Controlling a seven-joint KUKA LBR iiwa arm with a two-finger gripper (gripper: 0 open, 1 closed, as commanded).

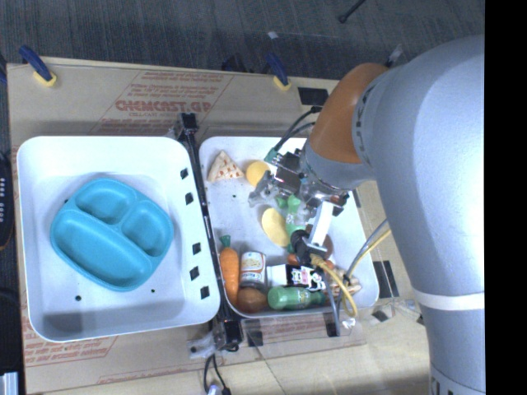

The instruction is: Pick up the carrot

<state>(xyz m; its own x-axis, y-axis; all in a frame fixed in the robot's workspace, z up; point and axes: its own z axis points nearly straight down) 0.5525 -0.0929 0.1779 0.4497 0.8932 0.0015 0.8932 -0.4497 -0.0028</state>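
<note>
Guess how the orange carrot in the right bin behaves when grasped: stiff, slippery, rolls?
Orange tapered carrot looks smooth and moulded, so probably rigid and light, maybe slippery. Its round body could roll, but the white bin's wall and a small jar flank it, likely pinning it.

- The left bin [25, 220] and right bin [239, 212] sit side by side on the counter [165, 97].
- A divided plate [111, 233] lies in the left bin.
- In the right bin, the carrot [230, 271] lies along the left wall near the front, with a jar [252, 268] just to its right.
- A bottle [292, 298] lies along the front wall.
- A wedge [223, 169] sits in the back left corner.
</note>
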